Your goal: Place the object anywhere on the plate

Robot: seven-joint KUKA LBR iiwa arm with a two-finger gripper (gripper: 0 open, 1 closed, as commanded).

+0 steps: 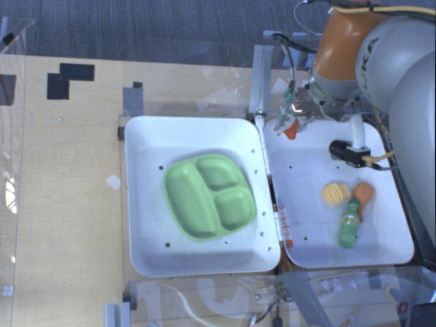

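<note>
A green plate (208, 196) with three compartments lies in the left bin (146, 251), and nothing rests on it. My gripper (291, 120) hangs over the far left corner of the right bin (381, 254), close to the divider between the bins. A small red-orange piece (291, 132) shows directly under the gripper's tip, and I cannot tell whether it is held or lying in the bin. Further right in that bin lie a yellow ridged round object (332, 194), an orange drumstick-shaped object (363, 195) and a green bottle (348, 227).
The grey arm with its orange band (344, 36) fills the upper right and overhangs the right bin. A black fitting with a yellow cable (349, 153) lies over that bin's far part. Metal posts (259, 80) stand behind the bins.
</note>
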